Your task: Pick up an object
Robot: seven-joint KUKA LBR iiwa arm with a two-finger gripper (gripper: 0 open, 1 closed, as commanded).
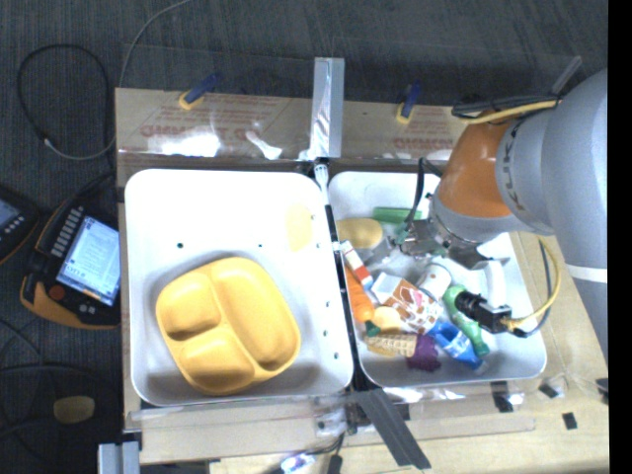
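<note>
The right bin holds a heap of small objects. Among them are a pale yellow round piece, a green stick, a red-and-white tube, an orange piece, a patterned white packet, a waffle-textured piece, a purple piece, a blue piece and a green bottle. My gripper hangs low over the upper middle of this bin, just right of the yellow round piece and above the packet. The wrist's orange band and the grey arm cover the bin's upper right.
In the left bin a yellow divided tray lies toward the front. A metal divider stands behind the seam between the bins. A black cable loops from the arm over the right bin's right side. A handheld controller lies left of the bench.
</note>
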